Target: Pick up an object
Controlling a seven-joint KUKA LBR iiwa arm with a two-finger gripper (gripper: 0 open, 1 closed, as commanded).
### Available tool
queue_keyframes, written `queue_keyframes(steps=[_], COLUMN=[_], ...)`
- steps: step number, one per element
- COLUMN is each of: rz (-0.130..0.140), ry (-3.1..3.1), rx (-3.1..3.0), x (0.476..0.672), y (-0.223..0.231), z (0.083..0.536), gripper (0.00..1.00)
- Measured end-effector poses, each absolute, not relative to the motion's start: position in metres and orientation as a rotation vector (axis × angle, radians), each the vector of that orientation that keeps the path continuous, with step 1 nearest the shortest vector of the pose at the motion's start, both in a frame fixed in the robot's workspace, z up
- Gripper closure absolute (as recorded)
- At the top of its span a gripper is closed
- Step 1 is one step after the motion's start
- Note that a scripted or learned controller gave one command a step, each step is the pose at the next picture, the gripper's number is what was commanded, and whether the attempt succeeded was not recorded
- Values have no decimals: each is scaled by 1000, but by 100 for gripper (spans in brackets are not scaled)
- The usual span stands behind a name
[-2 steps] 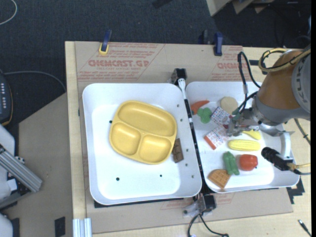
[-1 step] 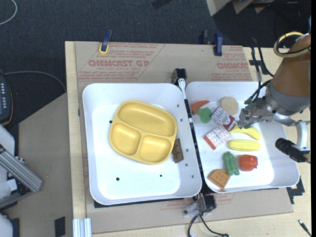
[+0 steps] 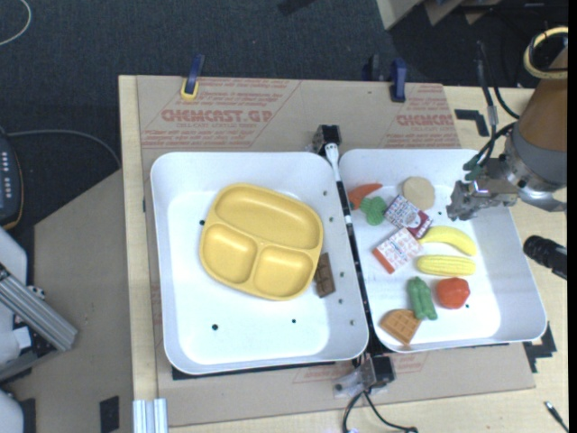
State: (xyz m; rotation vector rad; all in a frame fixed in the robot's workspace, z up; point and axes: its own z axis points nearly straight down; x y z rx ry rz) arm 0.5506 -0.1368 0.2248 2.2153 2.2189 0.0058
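The right bin (image 3: 523,269) holds several toy foods: a banana (image 3: 449,237), a corn cob (image 3: 444,265), a tomato (image 3: 453,291), a green pickle (image 3: 420,298), a waffle (image 3: 400,325), a tan round cookie (image 3: 417,190), a carrot piece (image 3: 364,193), a green broccoli piece (image 3: 374,210) and two red-and-white packets (image 3: 397,233). My gripper (image 3: 462,204) hangs over the right bin's upper right part, just above the banana and right of the cookie. Nothing shows between its tips.
The left bin (image 3: 180,269) holds a yellow divided tray (image 3: 260,241) with a small brown block (image 3: 324,276) at its right edge. Clamps sit at the board's back edge (image 3: 189,87) (image 3: 398,79). Cables run at right.
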Motion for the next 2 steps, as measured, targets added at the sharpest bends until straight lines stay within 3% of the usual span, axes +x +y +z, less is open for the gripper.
queue_keyframes(steps=[1, 2], rz=[2, 1], ry=[2221, 2230], rx=[2219, 2219], x=[551, 540], y=[-137, -81], z=[225, 215], gripper=[100, 100])
